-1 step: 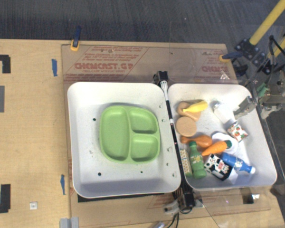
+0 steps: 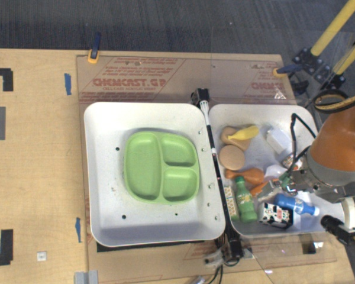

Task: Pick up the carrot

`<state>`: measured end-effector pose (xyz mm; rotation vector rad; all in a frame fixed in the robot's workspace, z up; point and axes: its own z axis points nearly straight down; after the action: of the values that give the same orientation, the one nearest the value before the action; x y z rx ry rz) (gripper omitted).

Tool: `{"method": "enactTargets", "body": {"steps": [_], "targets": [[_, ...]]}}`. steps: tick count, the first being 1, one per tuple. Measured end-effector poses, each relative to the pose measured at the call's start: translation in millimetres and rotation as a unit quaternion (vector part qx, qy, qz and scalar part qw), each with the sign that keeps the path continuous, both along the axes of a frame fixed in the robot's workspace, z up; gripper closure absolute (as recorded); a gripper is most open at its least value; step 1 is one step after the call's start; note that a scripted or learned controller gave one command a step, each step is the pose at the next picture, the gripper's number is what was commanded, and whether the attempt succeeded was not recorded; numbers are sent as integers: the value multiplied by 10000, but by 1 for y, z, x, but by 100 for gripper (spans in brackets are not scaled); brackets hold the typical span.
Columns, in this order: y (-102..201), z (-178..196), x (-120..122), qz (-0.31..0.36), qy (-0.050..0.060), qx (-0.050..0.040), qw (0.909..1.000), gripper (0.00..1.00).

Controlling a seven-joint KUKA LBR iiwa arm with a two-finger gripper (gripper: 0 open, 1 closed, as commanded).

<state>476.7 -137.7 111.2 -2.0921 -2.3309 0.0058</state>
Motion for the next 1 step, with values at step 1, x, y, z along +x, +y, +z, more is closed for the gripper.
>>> {"method": "enactTargets", "body": {"steps": [1], "targets": [[32,-18,42,-522,-158,-62,9985,0]]}}
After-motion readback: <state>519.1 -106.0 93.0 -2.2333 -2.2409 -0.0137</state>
